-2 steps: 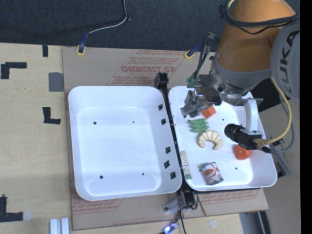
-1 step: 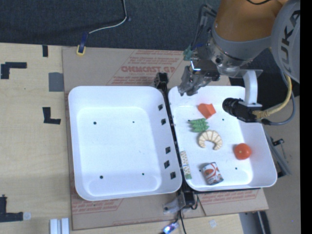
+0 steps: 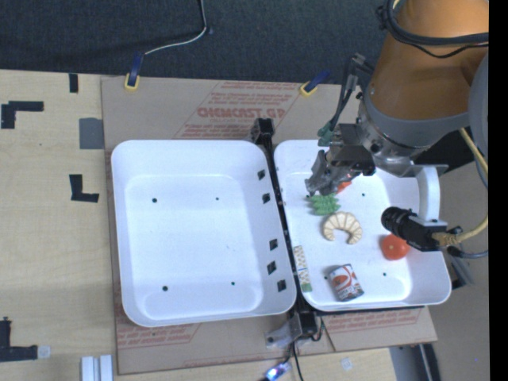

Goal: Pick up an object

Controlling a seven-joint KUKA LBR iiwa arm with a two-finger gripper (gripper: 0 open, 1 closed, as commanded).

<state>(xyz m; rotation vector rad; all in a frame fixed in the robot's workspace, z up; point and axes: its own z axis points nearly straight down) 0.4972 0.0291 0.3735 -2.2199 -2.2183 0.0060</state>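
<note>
Nearest, can [image 3: 344, 282] and croissant [image 3: 342, 227] lie loose in the right bin [image 3: 432, 292], while the gripper [image 3: 323, 186] hangs just above the green toy [image 3: 322, 205], likely targeting it, grip state unclear

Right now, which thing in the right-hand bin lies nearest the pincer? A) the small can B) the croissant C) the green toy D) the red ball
C: the pincer hangs just above the green toy, while the croissant lies farther down the bin.
</note>
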